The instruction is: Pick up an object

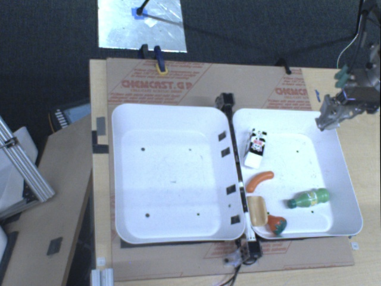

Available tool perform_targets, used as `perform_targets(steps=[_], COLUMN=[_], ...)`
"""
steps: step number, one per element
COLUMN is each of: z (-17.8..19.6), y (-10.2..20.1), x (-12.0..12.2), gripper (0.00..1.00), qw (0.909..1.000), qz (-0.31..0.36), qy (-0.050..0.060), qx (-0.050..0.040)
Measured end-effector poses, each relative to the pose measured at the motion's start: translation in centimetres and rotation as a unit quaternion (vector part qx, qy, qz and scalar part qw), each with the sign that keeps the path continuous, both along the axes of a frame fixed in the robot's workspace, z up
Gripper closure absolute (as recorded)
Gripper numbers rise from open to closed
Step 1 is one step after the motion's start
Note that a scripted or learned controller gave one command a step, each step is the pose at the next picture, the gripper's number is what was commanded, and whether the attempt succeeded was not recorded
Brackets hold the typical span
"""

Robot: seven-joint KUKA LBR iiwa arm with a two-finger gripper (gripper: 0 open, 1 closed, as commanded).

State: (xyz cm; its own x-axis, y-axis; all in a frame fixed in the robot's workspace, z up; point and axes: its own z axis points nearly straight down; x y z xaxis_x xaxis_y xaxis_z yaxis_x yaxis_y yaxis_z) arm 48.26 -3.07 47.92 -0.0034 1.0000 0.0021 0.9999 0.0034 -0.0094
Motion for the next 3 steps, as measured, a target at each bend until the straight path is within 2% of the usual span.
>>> perform_targets(steps=[1, 2, 3], z=[1.5, 2.7, -14.7], y=[-0.1, -0.1, 0.0], x=[0.5, 0.5, 4.4], gripper=[1.0, 1.0, 1.0], qw=[1.0, 0.9999, 1.0], qz=[0.002, 0.003, -0.001], qy=[-0.008, -0.01, 0.002], qx=[-0.0011, -0.0012, -0.0009])
